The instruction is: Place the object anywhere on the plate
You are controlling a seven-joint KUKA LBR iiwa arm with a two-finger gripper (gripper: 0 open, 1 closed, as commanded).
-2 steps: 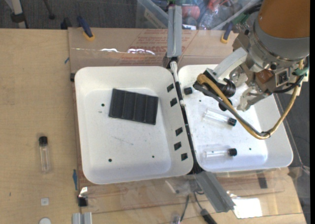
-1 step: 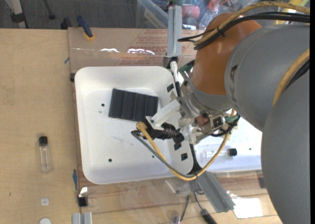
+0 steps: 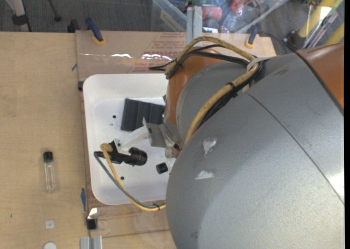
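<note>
**A:** Object (image 3: 161,168) first: where does it lie?

**B:** In the camera view I take it to be the small black block on the floor of the white bin (image 3: 87,133), in the near right part that can be seen. It lies alone, close to the edge of the big grey arm (image 3: 262,166), which covers the whole right side of this bin.

**A:** And the gripper?

**B:** I believe the gripper (image 3: 140,115) is the dark ribbed body that comes out from under the orange band (image 3: 178,86), over the middle of the bin. The block is apart from it, lower in the picture and not touching. Whether the gripper is apart or together I cannot tell, because the angle does not show it.

**A:** Is anything else in the bin?

**B:** There are two very small dark specks on the white floor. One speck (image 3: 114,116) is just left of the gripper, and the other speck (image 3: 121,178) is nearer to the front rim.

**A:** And around the bin?

**B:** The wooden bench (image 3: 33,94) has a small glass vial (image 3: 49,170) with a black cap on it, well apart to the left of the bin. A blue clamp (image 3: 95,33) sits at the far edge of the bench. Behind the bench stands a clear tub (image 3: 167,4) with many coloured things inside.
</note>
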